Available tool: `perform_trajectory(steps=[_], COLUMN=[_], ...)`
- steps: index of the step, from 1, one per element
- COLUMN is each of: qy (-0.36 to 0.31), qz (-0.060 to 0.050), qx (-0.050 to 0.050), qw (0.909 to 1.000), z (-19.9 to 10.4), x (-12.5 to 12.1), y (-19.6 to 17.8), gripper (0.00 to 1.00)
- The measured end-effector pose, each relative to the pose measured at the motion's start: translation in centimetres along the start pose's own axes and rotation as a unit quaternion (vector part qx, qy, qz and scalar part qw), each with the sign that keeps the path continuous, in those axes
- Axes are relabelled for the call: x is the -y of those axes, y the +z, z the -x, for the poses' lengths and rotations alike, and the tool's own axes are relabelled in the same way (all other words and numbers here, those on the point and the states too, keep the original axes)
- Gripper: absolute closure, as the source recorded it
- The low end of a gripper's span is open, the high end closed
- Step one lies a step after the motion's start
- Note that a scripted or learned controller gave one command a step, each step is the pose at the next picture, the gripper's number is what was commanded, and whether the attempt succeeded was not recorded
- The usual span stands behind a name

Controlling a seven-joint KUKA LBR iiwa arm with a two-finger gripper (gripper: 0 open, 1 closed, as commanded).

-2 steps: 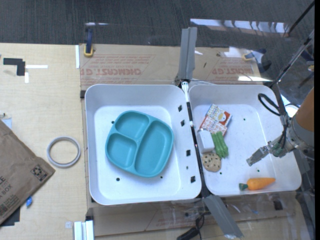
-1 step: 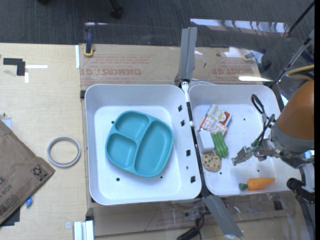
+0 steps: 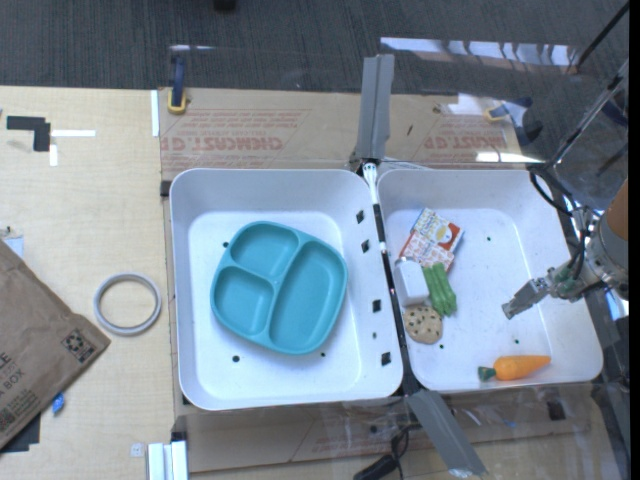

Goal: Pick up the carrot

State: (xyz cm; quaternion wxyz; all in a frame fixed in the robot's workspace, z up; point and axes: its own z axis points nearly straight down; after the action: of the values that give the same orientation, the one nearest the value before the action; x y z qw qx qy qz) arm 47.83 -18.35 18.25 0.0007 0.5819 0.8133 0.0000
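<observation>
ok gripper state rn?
Gripper: cannot be told; it sits over the right bin, above the carrot, with nothing seen between its fingers.

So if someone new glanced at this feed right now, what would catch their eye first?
Probably the teal plate, big and alone in the left bin. Next the orange carrot near the right bin's front edge, with a cookie, green vegetable and small box grouped by the divider. The tool reaches in from the right, above the carrot.
</observation>
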Motion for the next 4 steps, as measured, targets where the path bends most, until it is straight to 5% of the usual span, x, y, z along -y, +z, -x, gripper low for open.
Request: perform_trajectory(steps=[1,2,3,4], qy=[-0.242,-0.396,-0.658,-0.474], qz=[0.0,0.0,0.001,0.001], qx=[-0.001,-0.001,0.0,0.001], qw=[0.9703,0.9183,0.7534,0.8805], z=[-0.1,-4.0,-3.0,0.0], x=[0.0,-1.3,-1.0,-1.6], y=[5.8,9.1,9.0,9.0], gripper=[0.0,0.0,0.0,0.0])
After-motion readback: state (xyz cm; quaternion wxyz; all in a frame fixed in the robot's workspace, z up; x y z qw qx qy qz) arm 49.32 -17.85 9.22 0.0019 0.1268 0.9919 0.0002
